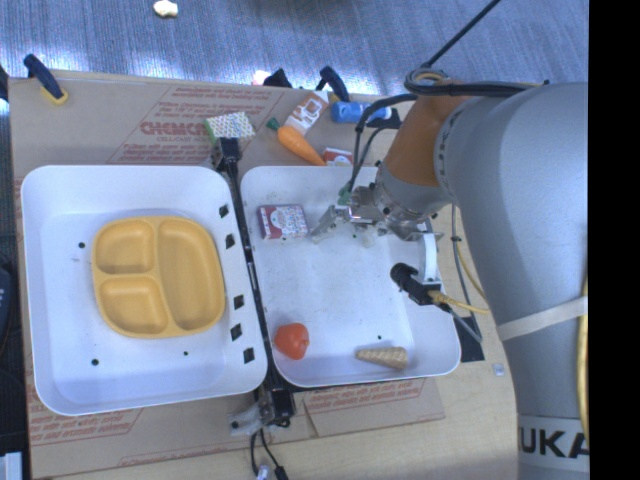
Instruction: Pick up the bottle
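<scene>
Camera view: the bottle (304, 114) lay on its side on the worktop (150, 118), outside the bins, just beyond the far rim of the right bin (340, 363) and beside a toy carrot (298, 145).
End effector: the end effector (345, 216) hung low over the far part of the right bin, near its far rim; whether it was spread or closed could not be told, and nothing could be seen in its grip.
Risk, reach: the bottle was apart from the end effector and past the bin wall, so a descent at this spot would probably have met bare bin floor or the red box (283, 221).
Risk, crowding: the carrot and a blue object (347, 111) lay close to the bottle; a grasp there might have caught or shoved the wrong item.
Hidden: the arm's grey body covered the right side of the right bin and the worktop beyond it.
Hard to make out: the bottle's label, and the blue object's identity.
Other bin: the left bin (40, 268) held a yellow divided plate (158, 275).
</scene>
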`<state>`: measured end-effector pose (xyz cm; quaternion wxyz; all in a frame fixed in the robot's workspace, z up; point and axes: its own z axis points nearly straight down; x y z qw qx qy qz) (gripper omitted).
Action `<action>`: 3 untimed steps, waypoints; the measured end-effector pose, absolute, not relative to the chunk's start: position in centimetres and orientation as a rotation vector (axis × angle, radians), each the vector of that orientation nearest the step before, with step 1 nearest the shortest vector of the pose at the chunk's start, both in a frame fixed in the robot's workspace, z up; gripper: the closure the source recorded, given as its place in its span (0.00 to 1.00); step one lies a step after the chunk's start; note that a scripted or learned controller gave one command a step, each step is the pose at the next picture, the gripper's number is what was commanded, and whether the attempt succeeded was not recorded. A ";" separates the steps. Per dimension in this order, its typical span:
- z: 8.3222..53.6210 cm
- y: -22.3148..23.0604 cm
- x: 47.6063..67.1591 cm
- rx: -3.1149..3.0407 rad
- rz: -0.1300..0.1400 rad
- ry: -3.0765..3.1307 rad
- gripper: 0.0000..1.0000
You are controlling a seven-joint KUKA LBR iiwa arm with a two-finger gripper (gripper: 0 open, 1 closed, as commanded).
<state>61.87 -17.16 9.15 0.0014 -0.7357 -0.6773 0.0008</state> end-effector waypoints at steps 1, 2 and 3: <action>10.2 -17.1 61.9 -2.303 0.004 -2.130 1.00; 10.5 -11.2 55.2 -2.480 0.006 -1.920 1.00; 19.2 -4.2 50.2 -2.515 0.005 -1.876 1.00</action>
